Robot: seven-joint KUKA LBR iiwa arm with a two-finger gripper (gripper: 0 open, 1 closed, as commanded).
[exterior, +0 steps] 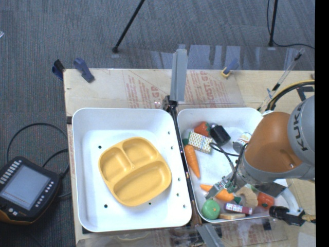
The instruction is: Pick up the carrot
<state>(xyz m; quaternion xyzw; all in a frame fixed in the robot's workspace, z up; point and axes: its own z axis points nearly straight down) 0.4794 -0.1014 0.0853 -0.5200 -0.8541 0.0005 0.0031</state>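
Carrot lies along the left wall of the right bin, tip toward 6 o'clock, beside a patterned block at its 1 o'clock. End effector sits low at the bin's 6 o'clock over a second orange piece; can't tell its state. Best move, I'd say: lift, shift toward 10 o'clock, align across the carrot's middle, keep clear of the wall.

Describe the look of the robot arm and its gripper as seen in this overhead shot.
The arm is a thick, rounded grey body with dark lettering, "KU" readable, on its side. A broad glossy orange band wraps it above the wrist. Below that sits a grey wrist section leading to a small metallic gripper with dark parts. Thin black cables run beside the wrist, and yellow and black cables loop behind the arm.
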